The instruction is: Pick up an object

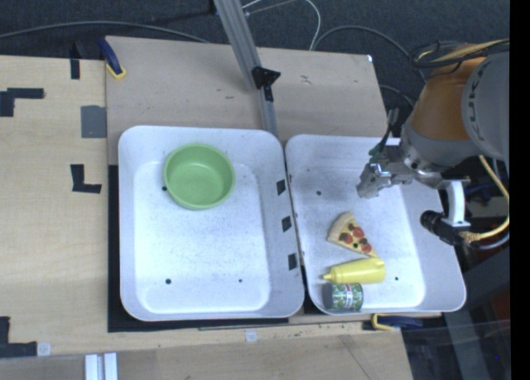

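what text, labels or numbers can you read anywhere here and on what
None can be read.
The small can in the right bin has a printed wrapper, too small and blurred to read.
The yellow bottle, the pizza slice toy and the green bowl in the left bin show no lettering.
The gripper shows no legible marking.

1 fixed camera is looking down at a slant on the tabletop point(190, 80), taking in both bins point(137, 204).
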`<action>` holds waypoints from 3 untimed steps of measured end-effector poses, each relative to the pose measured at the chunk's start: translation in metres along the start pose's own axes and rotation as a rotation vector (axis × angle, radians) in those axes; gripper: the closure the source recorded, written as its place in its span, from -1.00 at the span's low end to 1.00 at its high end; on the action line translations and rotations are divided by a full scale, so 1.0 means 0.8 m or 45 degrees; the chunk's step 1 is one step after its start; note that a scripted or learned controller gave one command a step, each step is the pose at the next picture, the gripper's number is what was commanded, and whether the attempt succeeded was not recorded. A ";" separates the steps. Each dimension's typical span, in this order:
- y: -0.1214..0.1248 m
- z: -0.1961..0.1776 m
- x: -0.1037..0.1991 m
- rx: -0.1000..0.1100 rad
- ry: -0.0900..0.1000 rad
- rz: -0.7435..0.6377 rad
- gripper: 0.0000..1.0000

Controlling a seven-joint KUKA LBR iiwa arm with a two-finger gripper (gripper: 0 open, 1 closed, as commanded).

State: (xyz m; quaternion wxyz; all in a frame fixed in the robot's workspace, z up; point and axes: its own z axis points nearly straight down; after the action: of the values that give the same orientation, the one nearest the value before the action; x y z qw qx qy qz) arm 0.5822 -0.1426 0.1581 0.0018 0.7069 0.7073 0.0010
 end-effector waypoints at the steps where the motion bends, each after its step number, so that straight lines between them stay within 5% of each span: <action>1: -0.001 -0.060 0.012 0.001 0.001 -0.002 1.00; 2: 0.000 -0.094 0.013 0.002 0.001 -0.001 1.00; 3: 0.001 -0.089 0.074 0.007 0.004 -0.007 1.00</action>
State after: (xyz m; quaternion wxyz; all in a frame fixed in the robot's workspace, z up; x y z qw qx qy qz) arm 0.5826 -0.0831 0.2289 -0.0013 0.7048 0.7094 0.0000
